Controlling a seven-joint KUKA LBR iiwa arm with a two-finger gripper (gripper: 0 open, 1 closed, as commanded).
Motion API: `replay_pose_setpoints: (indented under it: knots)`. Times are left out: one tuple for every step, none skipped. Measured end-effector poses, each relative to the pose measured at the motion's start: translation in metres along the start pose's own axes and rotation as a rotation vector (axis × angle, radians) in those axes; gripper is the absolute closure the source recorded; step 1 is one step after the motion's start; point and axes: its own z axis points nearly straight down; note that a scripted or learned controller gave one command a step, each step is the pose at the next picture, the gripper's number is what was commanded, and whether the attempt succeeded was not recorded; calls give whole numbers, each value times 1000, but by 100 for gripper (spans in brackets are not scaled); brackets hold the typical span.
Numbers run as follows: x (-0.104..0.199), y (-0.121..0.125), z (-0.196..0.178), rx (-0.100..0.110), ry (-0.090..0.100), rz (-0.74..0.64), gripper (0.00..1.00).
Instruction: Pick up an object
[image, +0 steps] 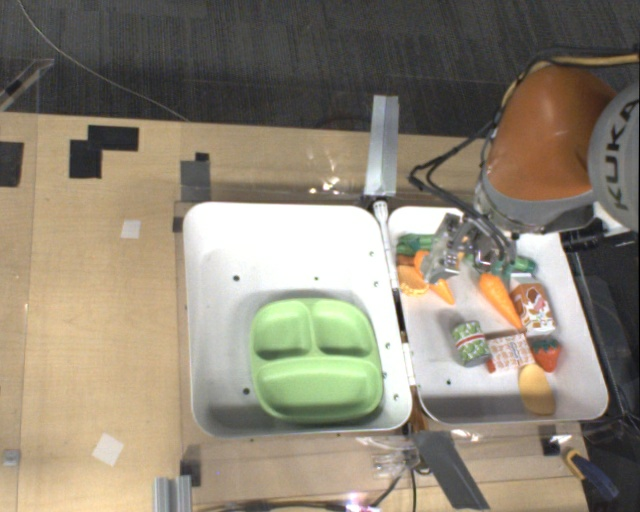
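The gripper (447, 258) hangs low over the far left part of the right bin (590, 385), and its metal fingers are too blurred and cluttered to tell whether they stand apart or together; nothing can be made out between them. Just below the fingertips lies a small orange carrot (440, 290), with another orange piece (410, 276) close to its left by the bin wall. A green item (414, 243) sits at the far left corner, beside the gripper. To the right of the gripper a longer carrot (497, 297) lies slanted, and next to it a red-and-white carton (534, 308). Nearer the front are a small green can (466, 342), a flat printed packet (509, 351), a red strawberry (546, 355) and a yellow lemon (537, 389). The orange band (545, 125) of the arm rises above the bin's far right. In the left bin (215, 250) a green divided tray (316, 357) rests toward the front.
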Motion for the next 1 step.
replay_pose_setpoints:
  knots:
    - [-56, -7, -16, 1, -1, -238, 100]
